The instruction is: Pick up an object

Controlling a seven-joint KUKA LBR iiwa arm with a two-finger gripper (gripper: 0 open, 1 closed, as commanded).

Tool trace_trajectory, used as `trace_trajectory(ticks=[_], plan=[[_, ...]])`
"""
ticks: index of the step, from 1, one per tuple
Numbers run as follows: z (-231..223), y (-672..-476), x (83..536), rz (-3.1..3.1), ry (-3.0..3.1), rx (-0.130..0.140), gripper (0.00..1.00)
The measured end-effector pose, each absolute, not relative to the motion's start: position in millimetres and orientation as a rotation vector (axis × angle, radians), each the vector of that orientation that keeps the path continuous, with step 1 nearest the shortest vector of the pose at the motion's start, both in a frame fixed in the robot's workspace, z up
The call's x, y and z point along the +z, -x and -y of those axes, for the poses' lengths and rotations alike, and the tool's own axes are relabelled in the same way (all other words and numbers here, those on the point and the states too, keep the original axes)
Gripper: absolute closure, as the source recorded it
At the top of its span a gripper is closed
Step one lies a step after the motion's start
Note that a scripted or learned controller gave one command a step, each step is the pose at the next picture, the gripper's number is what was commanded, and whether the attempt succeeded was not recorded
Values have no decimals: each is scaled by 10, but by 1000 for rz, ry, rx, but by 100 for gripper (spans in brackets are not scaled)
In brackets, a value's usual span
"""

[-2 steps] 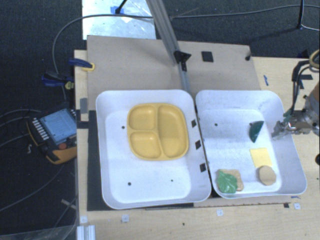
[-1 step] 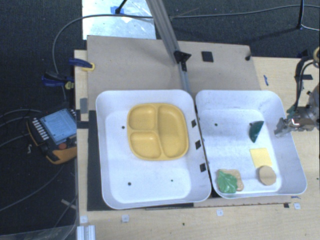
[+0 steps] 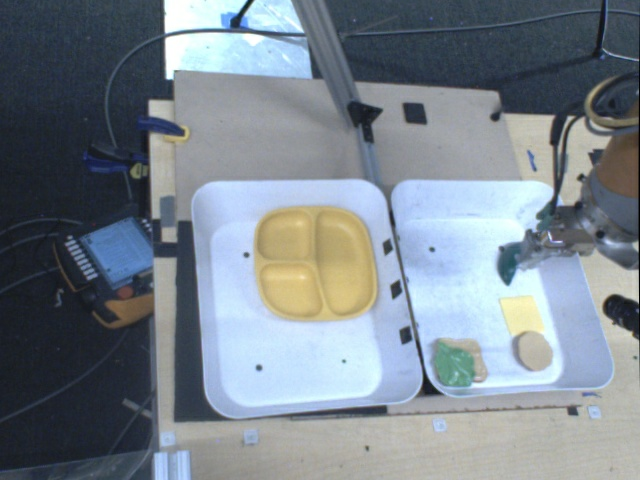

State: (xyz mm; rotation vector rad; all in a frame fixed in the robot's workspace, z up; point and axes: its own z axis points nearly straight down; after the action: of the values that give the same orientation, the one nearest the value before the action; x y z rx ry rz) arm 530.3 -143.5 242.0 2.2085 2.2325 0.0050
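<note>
Tool [image 3: 527, 251] low over right bin [image 3: 470, 200], pinching something teal [image 3: 508, 263] at its tips (grip looks real), with yellow slice [image 3: 521, 314] and tan disc [image 3: 533, 350] lying just toward the counter's front edge.

Grey arm [image 3: 612, 230], orange band [image 3: 622, 173]

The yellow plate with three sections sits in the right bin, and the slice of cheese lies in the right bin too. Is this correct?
Not quite. The yellow plate sits in the left bin, not the right one. The camera view shows it there. The slice of cheese does lie in the right bin.
</note>
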Motion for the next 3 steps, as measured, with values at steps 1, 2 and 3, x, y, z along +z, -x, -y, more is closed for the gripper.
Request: trace_trajectory(ticks=[1, 2, 3], plan=[[921, -5275, 2492, -2234, -2209, 5, 100], [482, -5281, 2488, -2234, -2210, 4, 100], [-22, -5256, 2531, -2235, -2209, 4, 100]])
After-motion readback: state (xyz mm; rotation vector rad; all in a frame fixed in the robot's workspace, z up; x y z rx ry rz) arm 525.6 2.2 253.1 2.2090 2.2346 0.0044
